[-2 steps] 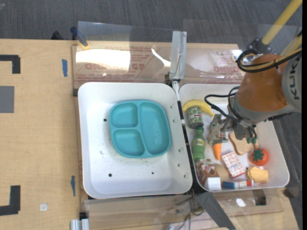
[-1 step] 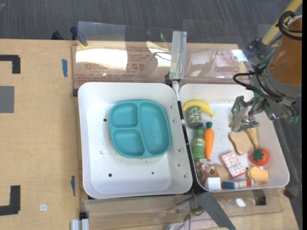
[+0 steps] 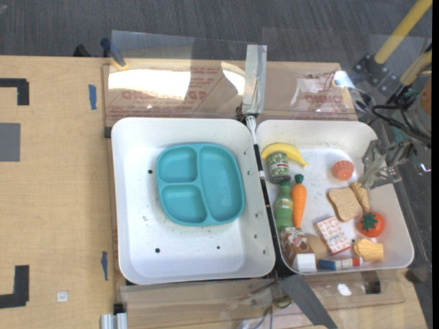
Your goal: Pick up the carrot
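The carrot (image 3: 299, 201) lies in the right bin (image 3: 401, 214), near its left wall. It is orange with a small green top, and the top points away toward the far side of the bin. A green bottle (image 3: 283, 205) lies right beside it on the left, so close they seem to touch. Just past the carrot's top sits a small green can (image 3: 278, 164), and behind that a yellow banana (image 3: 284, 153). On the carrot's other side is a slice of bread (image 3: 343, 203), a little way off. Closer to the front of the bin lie a small box (image 3: 332, 234) and a tomato (image 3: 370, 224).

The claw (image 3: 381, 164) is at the far right edge of the same bin, well apart from the carrot. It is shiny and hard to make out, so I cannot tell if it is wide or narrow. Nothing can be seen in it.

The left bin (image 3: 130, 204) holds a blue plate (image 3: 200, 184) with three parts.

I think the job is only at its start. The carrot is not picked up yet. Next, the claw needs to move across the bin to sit over the carrot, then come down. It should grab across the carrot's thin sides. The bottle is so close that a finger may bump it.
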Available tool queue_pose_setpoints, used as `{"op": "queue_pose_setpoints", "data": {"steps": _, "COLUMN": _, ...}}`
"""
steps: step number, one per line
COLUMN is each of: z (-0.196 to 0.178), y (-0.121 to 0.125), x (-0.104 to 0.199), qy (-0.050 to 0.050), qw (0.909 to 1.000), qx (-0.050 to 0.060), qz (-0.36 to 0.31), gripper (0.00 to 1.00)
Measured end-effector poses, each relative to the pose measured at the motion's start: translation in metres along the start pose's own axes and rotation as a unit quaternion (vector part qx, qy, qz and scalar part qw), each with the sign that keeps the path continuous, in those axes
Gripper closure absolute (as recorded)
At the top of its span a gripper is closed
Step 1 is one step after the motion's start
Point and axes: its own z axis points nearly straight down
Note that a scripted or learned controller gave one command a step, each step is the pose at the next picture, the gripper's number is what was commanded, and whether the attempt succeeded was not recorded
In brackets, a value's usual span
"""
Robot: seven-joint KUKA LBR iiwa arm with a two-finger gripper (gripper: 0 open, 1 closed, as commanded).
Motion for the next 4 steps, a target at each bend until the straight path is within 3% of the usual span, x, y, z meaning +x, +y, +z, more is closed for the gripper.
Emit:
{"op": "queue_pose_setpoints", "data": {"steps": 1, "z": -0.123, "y": -0.035, "x": 0.035, "qy": -0.004, "qw": 1.0, "qx": 0.004, "qz": 0.006, "gripper": 1.0}}
{"op": "queue_pose_setpoints", "data": {"steps": 2, "z": 0.023, "y": 0.011, "x": 0.038, "qy": 0.004, "qw": 0.9992, "qx": -0.005, "qz": -0.041, "gripper": 1.0}}
{"op": "queue_pose_setpoints", "data": {"steps": 3, "z": 0.007, "y": 0.009, "x": 0.034, "qy": -0.004, "qw": 0.9992, "qx": 0.0, "qz": -0.04, "gripper": 1.0}}
{"op": "queue_pose_setpoints", "data": {"steps": 4, "z": -0.092, "y": -0.033, "x": 0.012, "qy": -0.002, "qw": 0.9935, "qx": 0.001, "qz": -0.114, "gripper": 1.0}}
